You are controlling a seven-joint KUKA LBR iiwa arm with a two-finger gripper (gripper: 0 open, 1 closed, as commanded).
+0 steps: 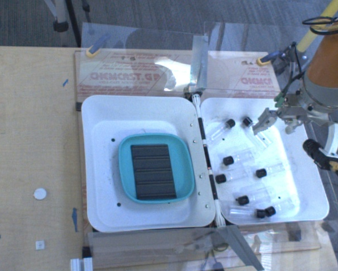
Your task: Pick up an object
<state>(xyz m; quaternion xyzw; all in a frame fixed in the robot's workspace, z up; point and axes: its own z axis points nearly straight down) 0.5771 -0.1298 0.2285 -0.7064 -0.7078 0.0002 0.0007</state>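
Vials everywhere in the camera view: the right bin (310, 208) carries a scatter of small clear tubes with black caps, and any of them would serve as the object to pick. One capped vial (220, 130) lies near the bin's far-left corner, another (253, 126) just beside it toward the far edge. A third vial (235, 160) sits along the left side, one more (225, 177) hugs the left rim, a fifth (268, 171) rests near the middle, and a cluster lies along the near edge, including a pair of caps (266, 212) close together.

The gripper (266, 122) hangs over the far part of the right bin, above the vial by the far edge; whether its fingers are spread or pressed together I cannot tell from this slant, and nothing shows between them.

Over in the left bin (95, 151), a teal tray (126, 171) with a dark ribbed insert (153, 171) sits at the centre, well apart from the action.

My read on handling: these vials look light, stiff and smooth-walled, so likely slippery and prone to rolling. Across the tube body near the cap looks the safest place to grasp, since the cap would stop it sliding. The clear plastic is hard to make out against white, so aiming by the caps seems wise.
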